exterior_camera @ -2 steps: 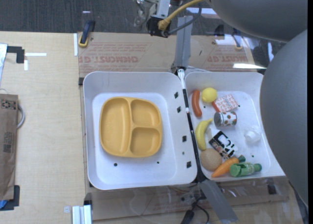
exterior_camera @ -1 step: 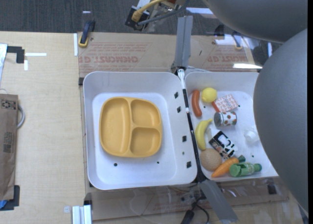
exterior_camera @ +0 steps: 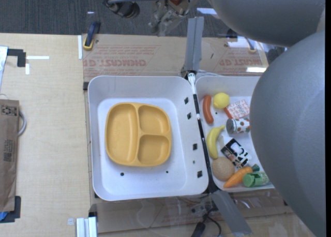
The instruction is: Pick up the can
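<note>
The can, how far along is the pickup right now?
Nothing looks done yet: the can lies in the right bin beside the banana and the lemon. The grey arm looms over that bin. Grasping and lifting the can are both left.

Can [exterior_camera: 238, 125] in right bin [exterior_camera: 204, 83]

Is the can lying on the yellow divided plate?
No. The can lies in the right bin among the toy foods, while the yellow divided plate sits in the left bin.
</note>
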You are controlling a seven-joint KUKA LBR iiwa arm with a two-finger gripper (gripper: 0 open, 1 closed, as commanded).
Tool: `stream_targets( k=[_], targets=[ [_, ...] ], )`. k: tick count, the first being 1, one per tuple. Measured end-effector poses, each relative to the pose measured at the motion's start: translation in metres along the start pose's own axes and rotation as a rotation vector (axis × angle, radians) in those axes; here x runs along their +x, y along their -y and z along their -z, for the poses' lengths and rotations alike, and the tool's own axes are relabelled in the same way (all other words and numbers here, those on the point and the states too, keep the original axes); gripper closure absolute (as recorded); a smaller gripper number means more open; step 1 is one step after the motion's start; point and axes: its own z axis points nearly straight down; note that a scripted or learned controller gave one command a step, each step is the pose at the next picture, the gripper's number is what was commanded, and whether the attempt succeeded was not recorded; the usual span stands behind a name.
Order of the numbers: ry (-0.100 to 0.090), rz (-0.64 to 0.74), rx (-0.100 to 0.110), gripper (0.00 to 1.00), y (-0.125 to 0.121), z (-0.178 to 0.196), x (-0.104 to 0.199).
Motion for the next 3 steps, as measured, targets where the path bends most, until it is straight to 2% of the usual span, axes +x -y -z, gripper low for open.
stream_targets(
  k=[1, 2, 3],
  targets=[
    [0.0, -0.346, -0.001, 1.0, 0.0068, 0.0003, -0.0076],
    [0.0, -0.345, -0.001, 0.0, 0.0072, 0.0001, -0.0075],
    [0.0, -0.345, -0.001, 0.0, 0.0072, 0.0001, -0.0075]
  ],
)
